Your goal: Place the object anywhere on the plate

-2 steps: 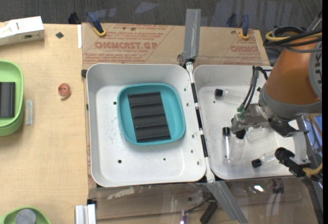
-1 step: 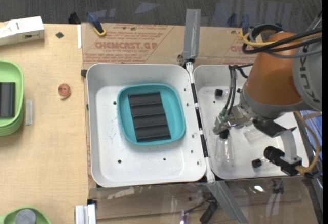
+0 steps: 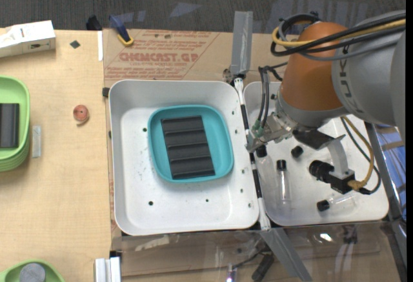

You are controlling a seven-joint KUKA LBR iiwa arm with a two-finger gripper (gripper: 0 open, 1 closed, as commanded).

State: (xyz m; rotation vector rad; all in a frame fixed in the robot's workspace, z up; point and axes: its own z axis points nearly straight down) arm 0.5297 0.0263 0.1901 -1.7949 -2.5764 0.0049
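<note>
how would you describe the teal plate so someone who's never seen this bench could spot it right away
Find the two shallow white bins side by side; take the left bin, away from the grey arm. The teal plate sits near its middle, a rounded square dish with a dark ribbed block lying on it. Nothing else in the bins is teal.

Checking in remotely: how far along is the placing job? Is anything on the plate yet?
Nothing looks done: the teal square plate in the left white bin carries only a dark ribbed block. The gripper sits low at the right white bin's left edge; I cannot tell whether it holds anything. Clear black-capped vials lie loose there. Picking and carrying across look left to do.
</note>
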